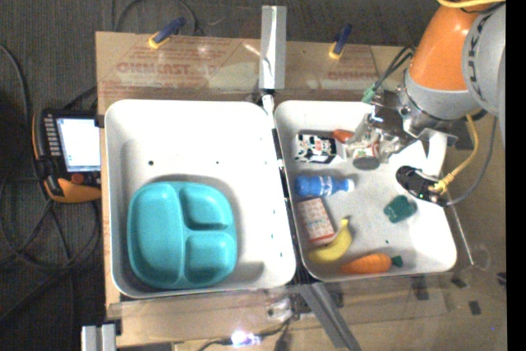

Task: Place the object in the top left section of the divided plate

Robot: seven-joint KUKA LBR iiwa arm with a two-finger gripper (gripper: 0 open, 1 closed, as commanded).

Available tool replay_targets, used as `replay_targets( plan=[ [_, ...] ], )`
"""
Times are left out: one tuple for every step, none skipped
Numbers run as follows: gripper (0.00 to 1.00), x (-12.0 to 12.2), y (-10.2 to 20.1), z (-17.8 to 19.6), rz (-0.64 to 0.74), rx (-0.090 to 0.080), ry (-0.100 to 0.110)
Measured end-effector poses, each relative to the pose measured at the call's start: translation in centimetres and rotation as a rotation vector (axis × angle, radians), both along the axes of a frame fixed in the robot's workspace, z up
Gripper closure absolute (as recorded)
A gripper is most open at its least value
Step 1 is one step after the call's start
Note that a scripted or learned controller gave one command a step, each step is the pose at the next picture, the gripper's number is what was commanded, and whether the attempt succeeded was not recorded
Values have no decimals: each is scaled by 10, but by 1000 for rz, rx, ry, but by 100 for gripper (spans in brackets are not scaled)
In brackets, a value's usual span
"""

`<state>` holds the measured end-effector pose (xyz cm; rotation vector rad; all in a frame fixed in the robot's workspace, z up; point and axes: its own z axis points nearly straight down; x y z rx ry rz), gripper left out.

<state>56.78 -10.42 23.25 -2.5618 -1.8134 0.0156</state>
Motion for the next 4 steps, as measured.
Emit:
replay_targets(
  plan=[
    [100,-44,77,-50,140,5,2],
    [100,-48,148,-47,693,10,1],
    [100,-47,233,-50,813,9,2],
    [0,-47,232,-50,812,9,2]
  ],
)
